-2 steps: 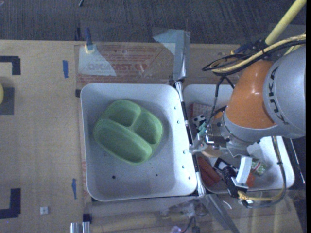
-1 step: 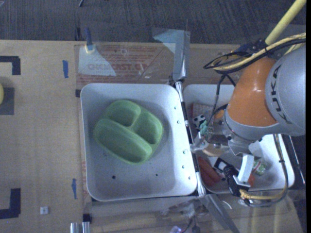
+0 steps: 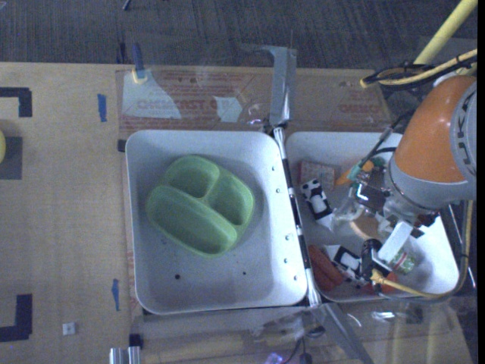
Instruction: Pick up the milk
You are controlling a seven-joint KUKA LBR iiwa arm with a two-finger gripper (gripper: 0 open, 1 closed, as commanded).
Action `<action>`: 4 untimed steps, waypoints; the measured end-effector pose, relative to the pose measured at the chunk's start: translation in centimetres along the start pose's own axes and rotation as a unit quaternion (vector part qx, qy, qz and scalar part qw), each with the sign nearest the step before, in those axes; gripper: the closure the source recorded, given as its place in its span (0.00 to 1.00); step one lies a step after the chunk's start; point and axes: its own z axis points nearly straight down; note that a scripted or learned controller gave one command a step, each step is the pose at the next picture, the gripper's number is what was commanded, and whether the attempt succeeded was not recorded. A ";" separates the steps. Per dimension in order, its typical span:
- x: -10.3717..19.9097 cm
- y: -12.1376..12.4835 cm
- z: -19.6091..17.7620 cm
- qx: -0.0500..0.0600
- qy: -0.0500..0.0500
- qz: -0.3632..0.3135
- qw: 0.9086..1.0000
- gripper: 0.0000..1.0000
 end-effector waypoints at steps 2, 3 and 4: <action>5.3 -2.8 -1.4 0.001 -0.001 0.085 0.996 1.00; 5.4 -2.8 -2.3 0.002 -0.002 0.083 0.997 1.00; 0.3 -0.3 -0.8 0.002 0.000 0.029 1.000 1.00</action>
